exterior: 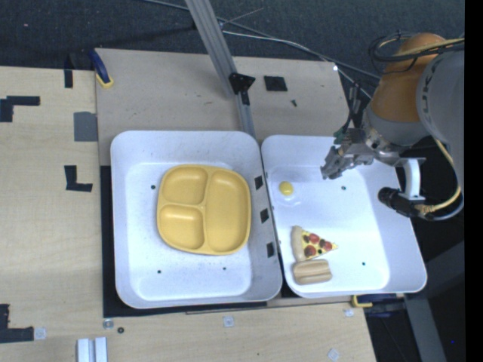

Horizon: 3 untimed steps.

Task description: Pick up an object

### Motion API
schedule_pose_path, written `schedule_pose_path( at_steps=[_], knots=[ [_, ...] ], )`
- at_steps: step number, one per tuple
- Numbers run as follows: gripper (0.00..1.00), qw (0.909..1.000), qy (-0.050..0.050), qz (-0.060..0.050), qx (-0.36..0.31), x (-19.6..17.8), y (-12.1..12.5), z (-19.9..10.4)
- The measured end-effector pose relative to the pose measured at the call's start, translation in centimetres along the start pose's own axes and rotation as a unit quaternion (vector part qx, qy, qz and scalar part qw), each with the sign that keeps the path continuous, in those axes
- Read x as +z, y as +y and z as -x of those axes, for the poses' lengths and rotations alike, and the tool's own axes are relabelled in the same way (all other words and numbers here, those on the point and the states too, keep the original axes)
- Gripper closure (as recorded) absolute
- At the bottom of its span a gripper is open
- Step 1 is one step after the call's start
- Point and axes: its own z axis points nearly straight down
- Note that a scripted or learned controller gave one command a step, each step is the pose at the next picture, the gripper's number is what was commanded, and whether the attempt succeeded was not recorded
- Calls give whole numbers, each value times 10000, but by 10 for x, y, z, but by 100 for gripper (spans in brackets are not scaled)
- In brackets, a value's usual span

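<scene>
The arm's jaws (333, 170) hung over the upper part of the right bin (392, 225), holding nothing; how wide they stood could not be told at that angle. The small yellow piece (286, 189) lay just left of them, the toy pizza slice (312, 244) and bread roll (312, 272) lower down. A straight descent risked closing on bare floor; the low, rounded yellow piece looked liable to slip away. The yellow divided plate (204, 208) sat in the left bin (128, 225)
</scene>
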Motion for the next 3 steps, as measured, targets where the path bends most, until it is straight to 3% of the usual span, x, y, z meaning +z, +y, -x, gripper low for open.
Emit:
schedule_pose_path(
  at_steps=[1, 2, 3],
  knots=[
    [100, 10000, -1, 1, 2, -61, -4, 4],
    [100, 10000, 6, -23, 3, -63, -4, 4],
    [100, 10000, 11, -30, -24, -66, -18, -55]
  ],
)
